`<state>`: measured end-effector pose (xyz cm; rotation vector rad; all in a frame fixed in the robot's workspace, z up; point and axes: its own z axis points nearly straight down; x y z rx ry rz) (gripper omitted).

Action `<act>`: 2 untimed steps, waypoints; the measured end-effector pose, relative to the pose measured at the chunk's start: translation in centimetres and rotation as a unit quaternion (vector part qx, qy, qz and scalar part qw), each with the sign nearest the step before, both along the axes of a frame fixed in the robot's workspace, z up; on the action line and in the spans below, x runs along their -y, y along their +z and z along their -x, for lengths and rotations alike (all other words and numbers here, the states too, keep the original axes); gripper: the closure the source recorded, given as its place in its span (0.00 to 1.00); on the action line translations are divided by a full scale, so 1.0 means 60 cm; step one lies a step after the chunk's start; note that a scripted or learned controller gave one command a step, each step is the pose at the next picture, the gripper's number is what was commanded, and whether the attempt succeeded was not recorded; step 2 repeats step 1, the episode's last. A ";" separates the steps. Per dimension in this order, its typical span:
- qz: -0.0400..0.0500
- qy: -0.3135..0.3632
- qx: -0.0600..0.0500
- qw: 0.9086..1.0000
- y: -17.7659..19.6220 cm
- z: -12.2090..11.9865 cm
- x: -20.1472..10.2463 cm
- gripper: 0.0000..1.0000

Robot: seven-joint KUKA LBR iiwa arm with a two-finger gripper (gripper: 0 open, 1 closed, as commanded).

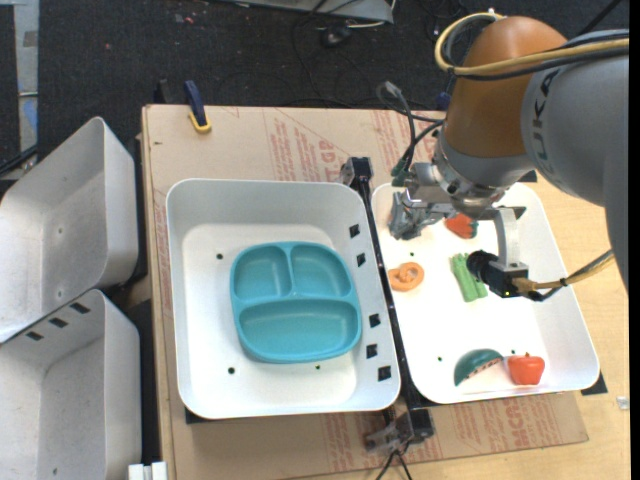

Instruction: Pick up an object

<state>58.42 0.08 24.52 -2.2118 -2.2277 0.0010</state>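
The arm's gripper [412,211] hangs low over the far left corner of the right bin [575,313], where the loose objects lie, a fair sign that the pick is aimed there. Whether its fingers are open or closed cannot be told from this angle, and nothing shows between them. Nearest to it are a small red-orange piece [461,227], partly tucked under the wrist, and an orange ring [406,276] just below. A green stick [465,277] lies mid-bin beside a black part of the tool. Near the front edge sit a teal wedge [478,364] and a red pepper [526,369], touching. The left bin [200,368] holds a teal divided tray [295,301], flat and centred, well apart from the gripper.
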 end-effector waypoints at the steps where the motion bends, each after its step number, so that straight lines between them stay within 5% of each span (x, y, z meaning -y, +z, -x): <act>1: 0.000 0.000 0.000 1.000 -0.027 0.005 -0.085 1.00; 2: 0.000 0.000 0.000 1.000 -0.027 0.005 -0.085 1.00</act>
